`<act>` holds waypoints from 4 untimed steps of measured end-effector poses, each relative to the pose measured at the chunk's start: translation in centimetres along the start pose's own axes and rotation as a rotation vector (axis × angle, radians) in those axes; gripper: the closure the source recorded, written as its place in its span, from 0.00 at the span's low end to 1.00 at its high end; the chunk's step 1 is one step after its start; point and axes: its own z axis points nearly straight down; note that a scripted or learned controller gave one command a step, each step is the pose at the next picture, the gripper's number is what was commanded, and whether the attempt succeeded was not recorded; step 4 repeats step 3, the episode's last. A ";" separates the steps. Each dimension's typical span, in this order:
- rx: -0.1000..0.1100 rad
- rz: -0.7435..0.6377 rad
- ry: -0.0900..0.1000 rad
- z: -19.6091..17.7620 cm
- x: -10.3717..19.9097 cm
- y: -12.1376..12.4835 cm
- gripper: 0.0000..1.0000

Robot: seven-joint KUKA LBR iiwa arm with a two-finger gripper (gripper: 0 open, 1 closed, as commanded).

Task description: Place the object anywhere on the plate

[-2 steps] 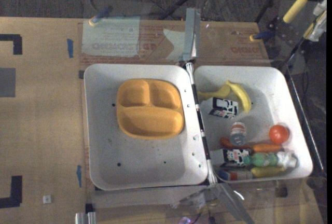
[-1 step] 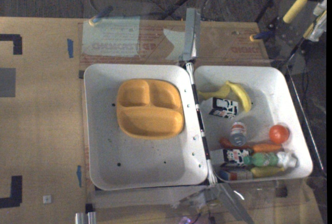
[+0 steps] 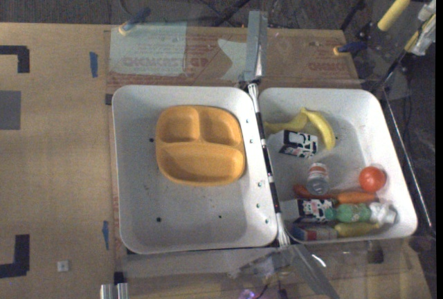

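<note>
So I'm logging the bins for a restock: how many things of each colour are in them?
Yellow: 2, plate and banana
Orange or red: 2, carrot and ball
Black-and-white: 2, cartons
Clear: 1, bottle
Green: 1, bottle
Total: 8; the front-edge pile is too cluttered to count.

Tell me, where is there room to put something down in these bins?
Left bin: bare floor in front of and left of the orange plate, whose three compartments are bare too. Right bin: a free patch right of the banana. Crowded along its near edge, where bottles and cartons pile up.
</note>
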 end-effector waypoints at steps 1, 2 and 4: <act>0.000 0.000 0.000 0.0 0.0 0.0 0.00; 0.000 0.000 0.000 0.0 0.0 0.0 0.00; -0.003 -0.001 -0.006 -1.1 -0.1 0.1 1.00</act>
